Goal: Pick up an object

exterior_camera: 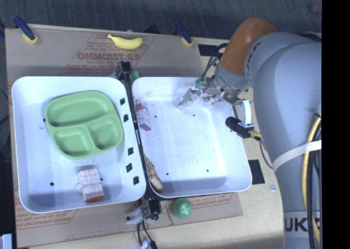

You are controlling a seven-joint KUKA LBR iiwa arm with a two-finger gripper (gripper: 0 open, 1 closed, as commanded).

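My two-finger metal gripper (188, 98) hangs low over the right shallow white bin (219, 179); I cannot tell its state. Likely targets sit apart: a small red-and-white packet (142, 115) by the divider, a green divided plastic tray (83, 123) in the left bin (24, 149)

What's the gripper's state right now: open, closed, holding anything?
Gripper: over the right bin, near its far edge; open or closed cannot be told; nothing seen in it.
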